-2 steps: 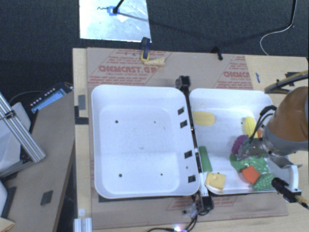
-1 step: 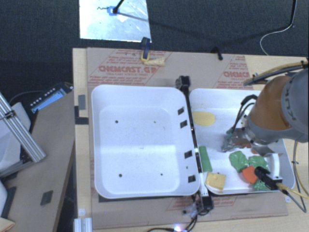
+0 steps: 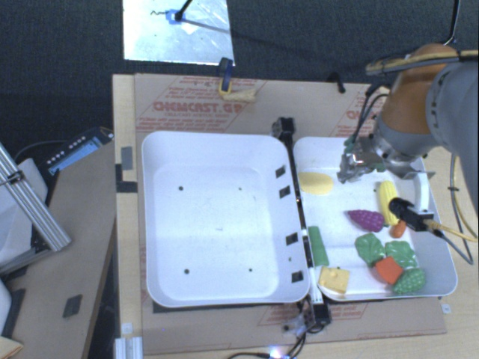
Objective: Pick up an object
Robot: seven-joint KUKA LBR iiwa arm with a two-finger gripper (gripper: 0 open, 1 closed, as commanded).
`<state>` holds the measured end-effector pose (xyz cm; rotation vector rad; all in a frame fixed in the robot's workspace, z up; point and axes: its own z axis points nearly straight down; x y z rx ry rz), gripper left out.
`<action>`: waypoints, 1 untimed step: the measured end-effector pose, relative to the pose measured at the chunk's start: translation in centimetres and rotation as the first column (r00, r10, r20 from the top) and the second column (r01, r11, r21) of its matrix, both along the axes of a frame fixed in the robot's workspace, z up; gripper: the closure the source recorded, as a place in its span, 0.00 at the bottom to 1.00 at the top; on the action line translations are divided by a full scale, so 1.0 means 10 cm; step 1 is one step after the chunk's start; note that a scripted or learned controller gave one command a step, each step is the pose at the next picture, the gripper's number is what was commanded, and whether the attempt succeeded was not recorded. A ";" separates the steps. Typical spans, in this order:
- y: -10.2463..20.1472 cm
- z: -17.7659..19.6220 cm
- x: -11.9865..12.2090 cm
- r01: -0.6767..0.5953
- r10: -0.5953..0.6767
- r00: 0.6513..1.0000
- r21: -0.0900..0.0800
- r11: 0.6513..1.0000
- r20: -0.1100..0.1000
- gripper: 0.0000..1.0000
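Bench (image 3: 187,99): tan board with red print, set on dark carpet. Shiny metal sheet (image 3: 178,19) on floor beyond far edge. Yellow-and-blue clamp (image 3: 228,84) at far edge, middle.

Two shallow white bins side by side, touching along a black hinged seam. Left bin (image 3: 161,223): bare white floor with a few small dark dots.

Right bin (image 3: 329,152) holds all the objects:
- pale yellow lump (image 3: 316,183), near far-left corner, close to seam
- green strip (image 3: 317,246), lying along left wall
- yellow wedge (image 3: 334,280), near-left corner
- purple piece (image 3: 365,218), middle
- yellow corn cob (image 3: 388,201), right of middle, touching black arm fitting
- small orange piece (image 3: 398,229) just beside cob's near end
- green leafy pieces (image 3: 383,248) and orange-red block (image 3: 388,270), near-right corner, touching; textured green piece (image 3: 409,280) beside block.

Gripper (image 3: 350,167): low over far part of right bin, just right of pale yellow lump, apart from it. Finger opening: cannot tell. Nothing seen held.
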<state>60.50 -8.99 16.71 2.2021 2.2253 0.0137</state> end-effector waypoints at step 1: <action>0.32 1.58 0.47 0.000 0.000 1.000 0.000 1.000 0.009 1.00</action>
